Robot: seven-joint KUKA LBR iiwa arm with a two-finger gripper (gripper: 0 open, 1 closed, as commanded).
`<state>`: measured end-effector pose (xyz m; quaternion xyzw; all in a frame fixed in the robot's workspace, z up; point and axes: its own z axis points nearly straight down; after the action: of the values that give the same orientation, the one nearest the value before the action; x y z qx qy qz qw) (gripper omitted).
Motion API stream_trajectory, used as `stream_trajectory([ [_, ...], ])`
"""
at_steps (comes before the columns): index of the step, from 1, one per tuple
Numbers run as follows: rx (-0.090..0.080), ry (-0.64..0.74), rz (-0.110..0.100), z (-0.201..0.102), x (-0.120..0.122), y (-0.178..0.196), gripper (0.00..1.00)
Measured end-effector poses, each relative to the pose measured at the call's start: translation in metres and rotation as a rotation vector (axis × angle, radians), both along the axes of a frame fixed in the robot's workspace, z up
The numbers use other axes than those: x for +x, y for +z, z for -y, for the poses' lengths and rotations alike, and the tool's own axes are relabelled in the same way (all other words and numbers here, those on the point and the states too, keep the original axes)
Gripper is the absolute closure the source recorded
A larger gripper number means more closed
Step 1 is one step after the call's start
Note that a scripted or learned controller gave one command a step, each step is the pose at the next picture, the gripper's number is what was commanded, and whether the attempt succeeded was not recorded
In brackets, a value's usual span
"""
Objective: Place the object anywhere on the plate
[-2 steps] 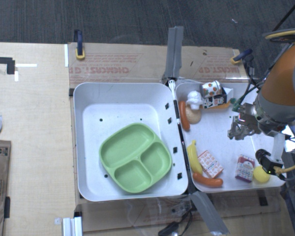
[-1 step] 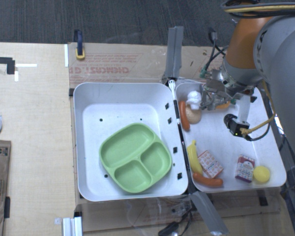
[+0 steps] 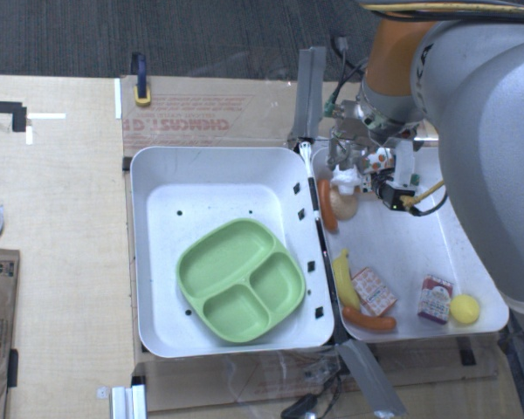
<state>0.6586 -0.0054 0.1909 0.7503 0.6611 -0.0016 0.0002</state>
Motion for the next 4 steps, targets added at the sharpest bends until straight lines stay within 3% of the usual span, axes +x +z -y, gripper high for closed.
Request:
stream_trajectory([
  [1, -0.001, -0.166, 0.000, -0.041, 0.000, 0.000, 1.00],
  [2, 0.000, -0.182, 0.001, -0.061, 0.000, 0.121, 1.00],
  [3, -0.001, -0.263, -0.003, -0.062, -0.058, 0.010, 1.00],
  [4, -0.001, -0.477, -0.004, 0.017, -0.127, -0.001, 1.00],
])
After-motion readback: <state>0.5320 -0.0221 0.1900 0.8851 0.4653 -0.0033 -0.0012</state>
